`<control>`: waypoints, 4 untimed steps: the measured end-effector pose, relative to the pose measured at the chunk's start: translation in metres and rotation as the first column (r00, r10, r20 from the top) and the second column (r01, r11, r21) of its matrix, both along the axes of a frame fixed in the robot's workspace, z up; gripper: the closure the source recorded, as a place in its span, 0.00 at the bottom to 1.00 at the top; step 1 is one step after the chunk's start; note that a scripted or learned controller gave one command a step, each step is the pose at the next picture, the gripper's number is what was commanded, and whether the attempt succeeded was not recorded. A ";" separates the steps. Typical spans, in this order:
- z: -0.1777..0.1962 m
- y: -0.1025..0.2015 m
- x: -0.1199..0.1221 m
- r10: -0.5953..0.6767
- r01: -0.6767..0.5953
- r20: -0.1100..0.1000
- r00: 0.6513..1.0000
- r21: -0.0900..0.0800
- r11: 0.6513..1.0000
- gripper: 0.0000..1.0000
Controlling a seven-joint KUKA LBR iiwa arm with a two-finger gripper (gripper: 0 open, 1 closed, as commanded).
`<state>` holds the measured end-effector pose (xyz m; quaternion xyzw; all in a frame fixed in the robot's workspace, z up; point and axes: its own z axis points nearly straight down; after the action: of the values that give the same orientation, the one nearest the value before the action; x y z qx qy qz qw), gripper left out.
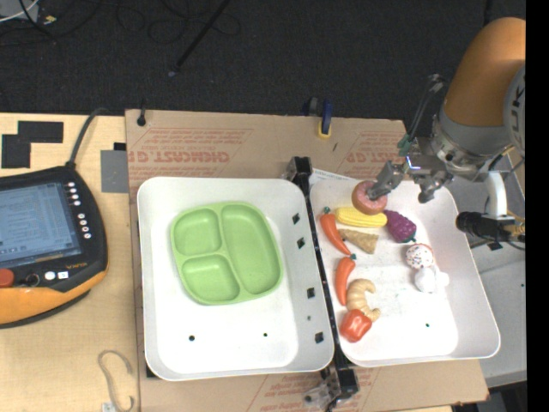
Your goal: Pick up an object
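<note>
Right now the likeliest target is the pink donut (pixel 371 196), lying at the far end of the right bin (pixel 467 312), just at the top of the toy-food cluster and touching the yellow corn (pixel 360 218) below it. It is a round ring, so it has no long axis to line up with; what matters is direction. The tool (pixel 410 176) hangs just up and to the right of the donut, with its near finger close over the donut's rim, though I cannot tell whether it touches. Its fingers look spread, with nothing between them. By my judgement the coming move is a short shift toward the bin's middle and a drop, so that the fingers straddle the ring.

Outward from there, a purple piece (pixel 400 226) sits just right of the corn, an orange carrot (pixel 334 232) lies to its left, and a croissant (pixel 360 293), a red pepper (pixel 355 324) and a pale speckled piece (pixel 419 257) lie nearer the camera. The left bin (pixel 163 333) holds a green divided plate (pixel 226 252), well apart from the tool.
</note>
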<state>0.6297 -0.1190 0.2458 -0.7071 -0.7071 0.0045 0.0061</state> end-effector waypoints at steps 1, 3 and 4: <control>0.008 0.000 0.002 0.002 -0.002 0.014 1.000 -0.002 1.000 0.00; -0.116 0.007 0.002 0.004 -0.004 0.009 1.000 -0.001 1.000 0.00; -0.136 0.010 0.007 0.005 -0.005 0.025 1.000 0.002 1.000 0.00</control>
<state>0.6365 -0.1090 0.1094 -0.7054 -0.7087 -0.0051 -0.0023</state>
